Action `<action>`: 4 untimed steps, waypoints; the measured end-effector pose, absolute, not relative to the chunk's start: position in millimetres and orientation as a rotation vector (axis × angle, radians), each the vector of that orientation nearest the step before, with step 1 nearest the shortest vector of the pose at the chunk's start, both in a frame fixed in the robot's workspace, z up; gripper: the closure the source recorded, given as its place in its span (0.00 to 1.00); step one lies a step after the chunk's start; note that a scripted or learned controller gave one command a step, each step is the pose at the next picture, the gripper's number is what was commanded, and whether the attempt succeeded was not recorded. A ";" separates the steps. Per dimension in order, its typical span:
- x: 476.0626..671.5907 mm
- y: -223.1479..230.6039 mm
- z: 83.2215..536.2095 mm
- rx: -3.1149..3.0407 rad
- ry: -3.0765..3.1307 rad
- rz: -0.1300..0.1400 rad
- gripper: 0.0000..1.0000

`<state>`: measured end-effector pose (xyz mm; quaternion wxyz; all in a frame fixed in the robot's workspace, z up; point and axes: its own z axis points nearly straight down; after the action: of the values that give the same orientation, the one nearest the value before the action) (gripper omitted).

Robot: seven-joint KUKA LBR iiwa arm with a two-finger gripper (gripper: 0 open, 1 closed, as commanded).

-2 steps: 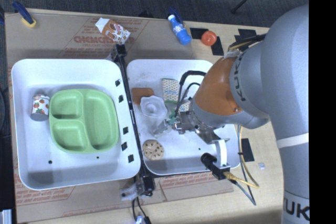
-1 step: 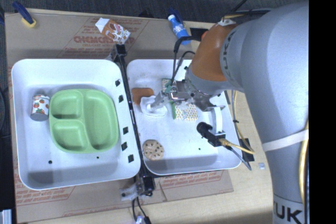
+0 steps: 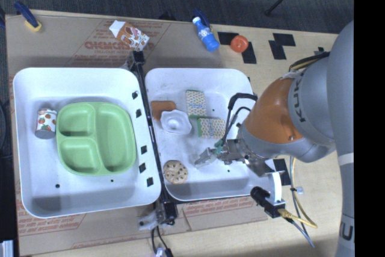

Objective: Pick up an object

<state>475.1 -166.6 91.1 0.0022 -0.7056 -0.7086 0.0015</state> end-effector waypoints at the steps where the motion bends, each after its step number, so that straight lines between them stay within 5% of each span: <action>1: 553.4 -95.5 91.7 -2.208 -2.230 0.002 0.00; 2: 553.1 -96.1 101.4 -2.206 -2.231 0.005 1.00; 3: 497.4 -130.9 211.7 -2.217 -2.227 0.000 1.00; 4: 476.6 -129.9 212.8 -2.215 -2.226 0.002 1.00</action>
<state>476.6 -129.9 212.8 0.0007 -0.7052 -0.7090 0.0007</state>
